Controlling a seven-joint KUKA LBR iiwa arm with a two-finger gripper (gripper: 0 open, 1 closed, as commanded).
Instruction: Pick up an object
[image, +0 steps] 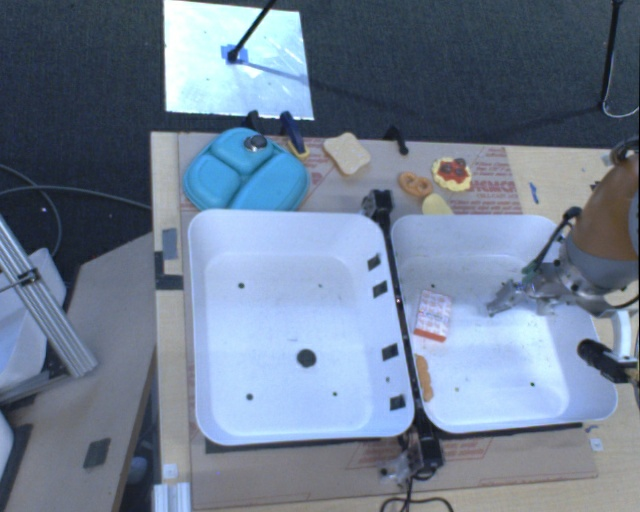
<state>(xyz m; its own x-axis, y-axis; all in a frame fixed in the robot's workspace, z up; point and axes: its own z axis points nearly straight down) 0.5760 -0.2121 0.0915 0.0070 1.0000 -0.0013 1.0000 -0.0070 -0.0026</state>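
Low against the right bin's (600, 400) left wall lies an orange snack piece (423, 377); 1 red-patterned packet (432, 315) sits just above. My gripper (503, 300) hangs right of the packet, carrying nothing, spread unclear. I should centre over the packet before descending.

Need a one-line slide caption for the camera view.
End effector over the right bin, right of a small red-patterned card.
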